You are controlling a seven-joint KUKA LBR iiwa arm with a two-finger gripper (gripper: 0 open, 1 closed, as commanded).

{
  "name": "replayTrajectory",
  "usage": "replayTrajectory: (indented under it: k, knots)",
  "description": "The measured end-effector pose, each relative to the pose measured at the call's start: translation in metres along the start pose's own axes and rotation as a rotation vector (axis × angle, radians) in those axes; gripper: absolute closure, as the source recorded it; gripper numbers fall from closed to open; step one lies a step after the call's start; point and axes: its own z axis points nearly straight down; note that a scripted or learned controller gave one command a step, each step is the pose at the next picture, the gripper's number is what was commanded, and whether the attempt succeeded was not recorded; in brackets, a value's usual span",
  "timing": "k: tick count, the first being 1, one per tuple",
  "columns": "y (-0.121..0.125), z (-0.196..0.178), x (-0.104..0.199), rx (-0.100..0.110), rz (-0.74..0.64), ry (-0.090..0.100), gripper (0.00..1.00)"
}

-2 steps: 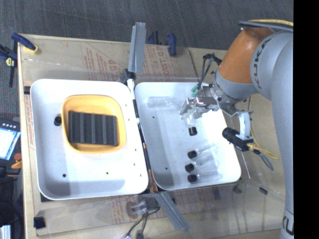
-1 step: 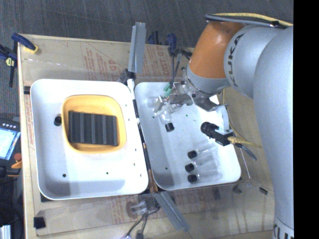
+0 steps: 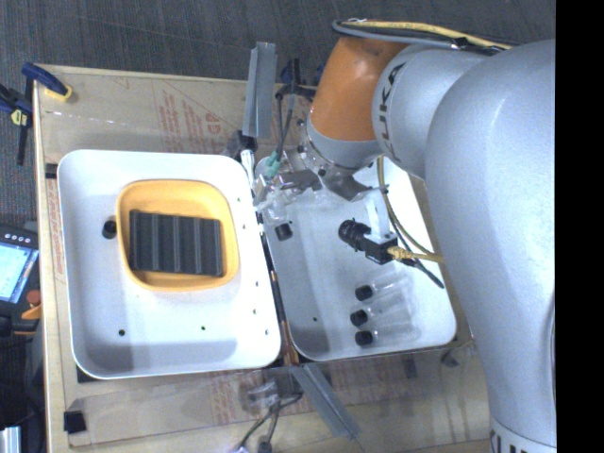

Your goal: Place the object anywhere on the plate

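A yellow plate (image 3: 177, 196) with a dark ridged centre lies in the left bin (image 3: 142, 347). My gripper (image 3: 272, 194) hangs over the top left corner of the right bin (image 3: 311, 333), close to the wall between the two bins. A small dark piece (image 3: 281, 231) sits just below it, and I cannot tell if the gripper touches it. Clear objects with black caps (image 3: 376, 314) lie in the lower right part of the right bin, apart from the gripper. The arm hides the top right of that bin.
A small black thing (image 3: 109, 226) rests on the left bin's floor just left of the plate. A grey metal bar (image 3: 259, 88) stands behind the gap between the bins. A blue clamp (image 3: 45, 78) grips the bench's far left corner.
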Motion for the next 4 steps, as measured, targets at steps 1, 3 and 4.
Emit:
replayTrajectory:
  k: [1, 3, 4]
  knots:
    - [0.0, 0.0, 0.0, 0.0, 0.0, 0.0, 0.0]
    - [-0.021, -0.063, 0.131, -0.001, -0.31, -0.002, 0.0]
    - [-0.021, -0.072, 0.13, 0.0, -0.313, -0.002, 1.0]
